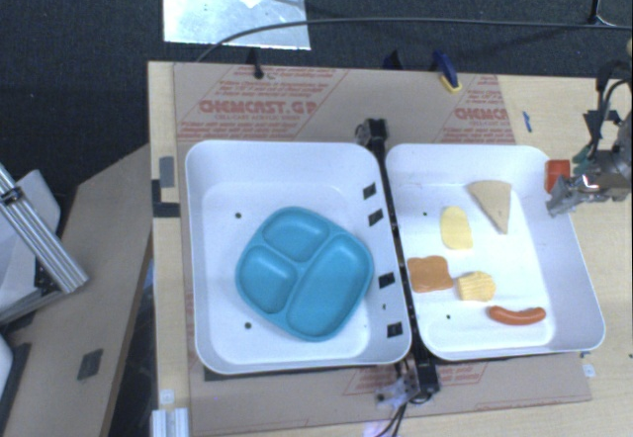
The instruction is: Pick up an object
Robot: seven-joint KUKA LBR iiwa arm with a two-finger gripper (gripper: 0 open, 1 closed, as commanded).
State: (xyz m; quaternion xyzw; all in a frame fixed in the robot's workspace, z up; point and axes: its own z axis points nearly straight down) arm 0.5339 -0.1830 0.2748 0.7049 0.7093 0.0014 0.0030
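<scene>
The end effector (pixel 582 190) sits at the far right of the camera view, just outside the right bin's (pixel 569 257) right rim and near its upper right corner, w/ nothing seen between its tips; whether it is open or closed can't be told at this size and angle. All candidate pick items lie to its left, inside the right bin. Nearest is the tan wedge (pixel 493 202), roughly level w/ the end effector, its point aimed down toward the bin's front edge. Past it, the pale yellow piece (pixel 455 227) stands w/ long axis running top to bottom in view. Lower down: the orange-brown piece (pixel 430 273) near the divider between bins, the ridged yellow chip (pixel 476 286) just beside it, and the red sausage (pixel 515 315), long axis running left-right, near the front rim. Items are apart from one another except the chip and orange-brown piece, which look close to touching. Judgement: the wedge is the shortest reach, w/ open bin floor all around it, so approach room looks good; the rim must be cleared first. The left bin (pixel 213 227) holds a blue divided plate (pixel 305 272), well apart from the arm. An orange block (pixel 558 171) sits on the desk (pixel 593 119) just left of the end effector.
</scene>
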